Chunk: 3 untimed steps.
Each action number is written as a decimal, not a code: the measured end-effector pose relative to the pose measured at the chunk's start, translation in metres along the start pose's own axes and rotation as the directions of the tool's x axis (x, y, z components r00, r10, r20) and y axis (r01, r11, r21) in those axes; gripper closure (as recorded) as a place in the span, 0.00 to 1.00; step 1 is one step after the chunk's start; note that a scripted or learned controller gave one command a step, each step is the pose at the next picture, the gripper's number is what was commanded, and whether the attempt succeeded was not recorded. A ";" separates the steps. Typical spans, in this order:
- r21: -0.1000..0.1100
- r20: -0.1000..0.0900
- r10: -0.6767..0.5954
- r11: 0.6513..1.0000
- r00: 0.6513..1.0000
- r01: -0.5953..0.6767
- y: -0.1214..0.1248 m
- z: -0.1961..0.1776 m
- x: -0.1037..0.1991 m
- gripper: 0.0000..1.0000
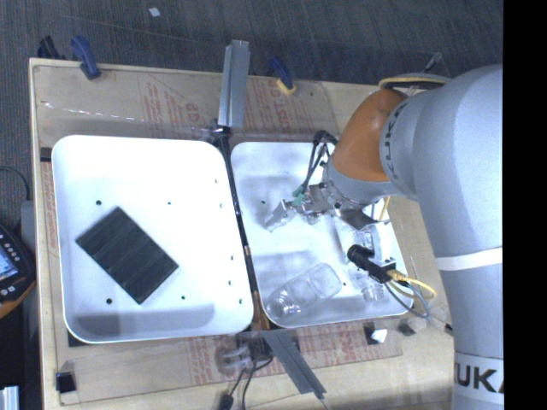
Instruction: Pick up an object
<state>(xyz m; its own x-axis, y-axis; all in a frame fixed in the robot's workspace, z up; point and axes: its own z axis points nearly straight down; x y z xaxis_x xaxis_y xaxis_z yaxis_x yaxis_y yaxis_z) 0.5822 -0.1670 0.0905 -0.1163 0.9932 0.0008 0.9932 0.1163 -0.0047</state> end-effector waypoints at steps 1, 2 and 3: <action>-0.003 0.000 0.189 0.982 0.982 -0.189 0.078 -0.080 0.027 0.00; -0.004 0.000 0.172 0.985 0.985 -0.172 0.017 -0.210 -0.015 0.00; -0.002 0.000 0.164 0.986 0.986 -0.164 -0.003 -0.168 -0.028 0.00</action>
<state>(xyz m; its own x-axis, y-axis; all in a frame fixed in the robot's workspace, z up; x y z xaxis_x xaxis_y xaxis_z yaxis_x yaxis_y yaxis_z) 0.5834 -0.1951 0.2580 0.0485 0.9988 -0.0001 0.9988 -0.0485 -0.0030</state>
